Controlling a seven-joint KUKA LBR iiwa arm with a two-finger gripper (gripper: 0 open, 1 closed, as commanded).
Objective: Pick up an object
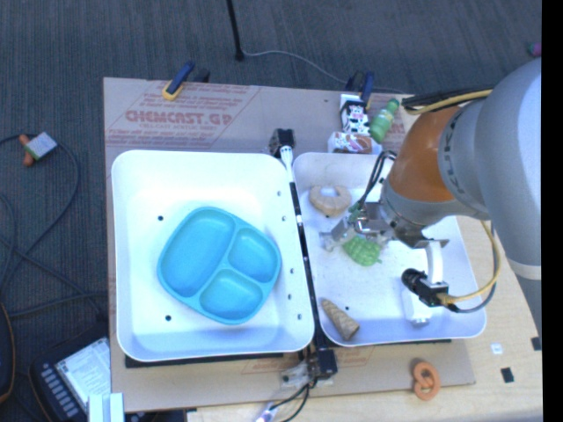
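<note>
My gripper (350, 232) hangs low in the right bin (466, 323), at the end of the grey arm with the orange band (422, 161). A green ridged object (363, 251) lies just under it and slightly to its right, partly covered by it. Whether they touch is unclear. A tan ring-shaped pastry (332, 200) lies a little behind the gripper. Near the bin's front edge lies a brown cone (339, 318). A white item (413, 309) rests at the front right, below a black connector with a yellow cable.
The left bin (141, 183) holds a blue divided plate (220, 264). Small items, including a green bottle (381, 121), stand on the cardboard behind the right bin. An orange ring (426, 379) lies in front of it. A black clip (283, 141) sits where the bins meet.
</note>
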